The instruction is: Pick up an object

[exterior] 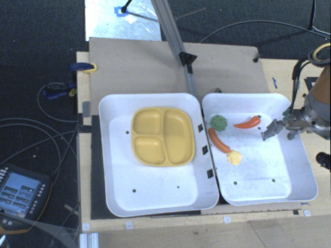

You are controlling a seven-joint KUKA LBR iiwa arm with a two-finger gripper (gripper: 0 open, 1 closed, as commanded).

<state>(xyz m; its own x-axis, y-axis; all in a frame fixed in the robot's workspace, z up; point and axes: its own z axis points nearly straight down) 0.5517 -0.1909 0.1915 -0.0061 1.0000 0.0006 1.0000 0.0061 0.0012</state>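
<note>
Clearly nothing has been picked up yet. The pincer [272,130] hangs over the right bin [297,177], near its right wall, and from where I stand I cannot tell whether it is open or closed; nothing shows in its grip. The likely targets lie in the same bin toward its left: a red pepper [247,122] nearest, a green broccoli piece [218,122], an orange sausage-like piece [219,140] and a small yellow piece [234,158] just beside its lower end. The whole grasp and lift remain. A yellow divided plate [163,136] sits in the left bin [116,190]. Open floor stretches between pincer and pepper; the other pieces crowd the bin's left wall.
</note>
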